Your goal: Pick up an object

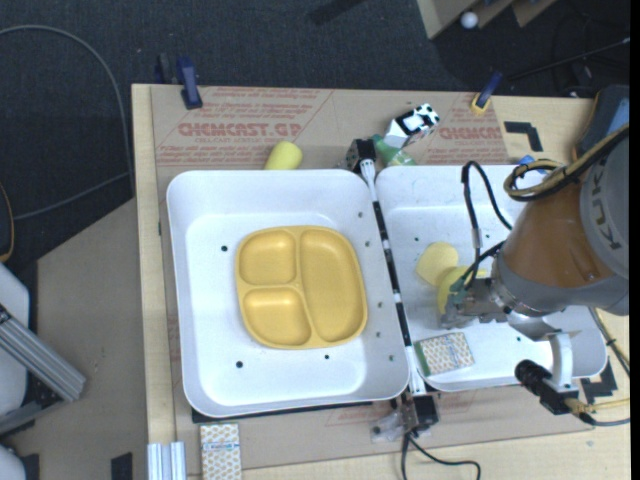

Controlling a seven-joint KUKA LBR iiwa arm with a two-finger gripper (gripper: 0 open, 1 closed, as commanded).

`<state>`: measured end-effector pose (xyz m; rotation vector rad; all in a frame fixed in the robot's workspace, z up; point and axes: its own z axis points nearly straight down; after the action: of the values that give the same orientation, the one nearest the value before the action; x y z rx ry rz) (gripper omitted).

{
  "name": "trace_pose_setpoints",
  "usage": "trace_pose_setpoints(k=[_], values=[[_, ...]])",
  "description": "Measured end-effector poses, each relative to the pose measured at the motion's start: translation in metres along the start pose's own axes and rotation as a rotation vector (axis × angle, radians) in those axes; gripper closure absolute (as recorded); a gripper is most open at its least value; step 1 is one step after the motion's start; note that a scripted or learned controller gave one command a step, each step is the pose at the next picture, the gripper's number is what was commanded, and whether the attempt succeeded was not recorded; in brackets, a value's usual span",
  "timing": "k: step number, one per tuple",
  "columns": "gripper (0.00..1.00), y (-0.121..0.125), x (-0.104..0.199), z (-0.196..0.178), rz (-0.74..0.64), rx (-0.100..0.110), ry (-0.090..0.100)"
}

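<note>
**Hand low in right bin, at yellow cup**

Grey arm with orange band (550, 238) reaches in from 3 o'clock and is bent down into the right shallow white bin (430, 193). The hand (462, 303) sits low near bin centre, just at the 4 o'clock side of a small pale-yellow plastic cup-like object (437, 264). The two look touching or nearly so; a greenish-yellow bit shows right at the hand, but I cannot tell whether it is gripped. Cannot tell how the hand is set, wide or narrow: the wrist body hides it from above.

Likely target is the yellow cup, since the hand is lowered right beside it. It seems to lie on its side, long axis running roughly 10 to 4 o'clock, the rounded end toward 10; too blurred to say which end is the mouth.

Flat patterned square pad (446, 353) lies at the bin's 6 o'clock edge, apart from the hand. Left white bin (200, 208) holds a yellow three-compartment plastic tray (300, 286), flat, centred. Yellow rounded piece (284, 155) rests on the cardboard-covered surface (150, 268) outside the bins, at 12 o'clock of the left one.
</note>
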<state>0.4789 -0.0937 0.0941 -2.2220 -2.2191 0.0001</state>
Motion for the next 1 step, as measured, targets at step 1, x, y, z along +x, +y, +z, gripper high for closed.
trace_pose_setpoints(k=[1], values=[[0.0, -0.0001, 0.0, 0.0001, 0.0, 0.0, 0.0]])
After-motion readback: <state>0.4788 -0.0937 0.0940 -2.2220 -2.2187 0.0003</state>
